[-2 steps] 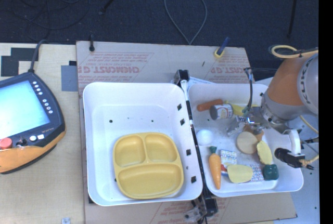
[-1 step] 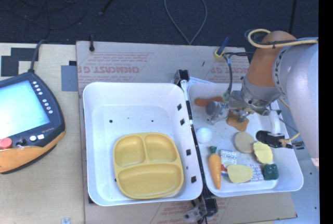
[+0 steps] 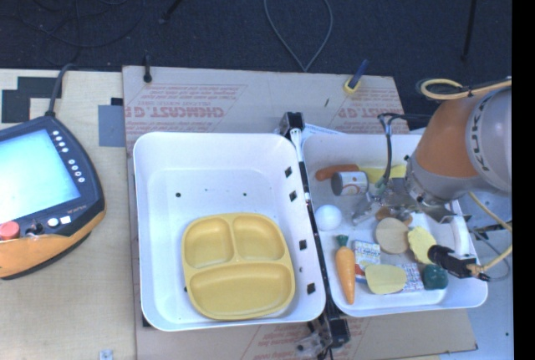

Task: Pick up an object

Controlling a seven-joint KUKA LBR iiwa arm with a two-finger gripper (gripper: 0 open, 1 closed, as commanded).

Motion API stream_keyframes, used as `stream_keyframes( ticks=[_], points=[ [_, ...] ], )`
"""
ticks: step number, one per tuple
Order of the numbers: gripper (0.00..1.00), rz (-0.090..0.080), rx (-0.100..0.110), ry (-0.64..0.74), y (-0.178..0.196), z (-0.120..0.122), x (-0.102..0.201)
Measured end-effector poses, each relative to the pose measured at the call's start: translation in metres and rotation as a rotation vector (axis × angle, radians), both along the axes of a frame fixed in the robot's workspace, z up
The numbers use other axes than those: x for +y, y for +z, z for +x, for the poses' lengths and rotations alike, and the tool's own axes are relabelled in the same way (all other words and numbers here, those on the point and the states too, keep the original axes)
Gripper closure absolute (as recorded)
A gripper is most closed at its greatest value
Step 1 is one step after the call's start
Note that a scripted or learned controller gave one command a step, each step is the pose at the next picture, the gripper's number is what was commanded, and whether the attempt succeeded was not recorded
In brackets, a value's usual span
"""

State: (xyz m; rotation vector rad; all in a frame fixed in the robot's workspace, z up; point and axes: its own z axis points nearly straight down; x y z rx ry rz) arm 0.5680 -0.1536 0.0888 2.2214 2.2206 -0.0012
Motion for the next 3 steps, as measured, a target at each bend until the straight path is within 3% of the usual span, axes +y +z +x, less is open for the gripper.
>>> stream_keyframes(
  ticks=[1,2,3],
  points=[
    [0.00,0.002,-0.002,0.002,0.000,0.056,0.053],
    [0.00,0.001,0.000,-0.001,0.000,-0.018,0.051],
    [0.00,0.001,-0.004,-0.001,0.000,-0.040,0.037]
  ],
)
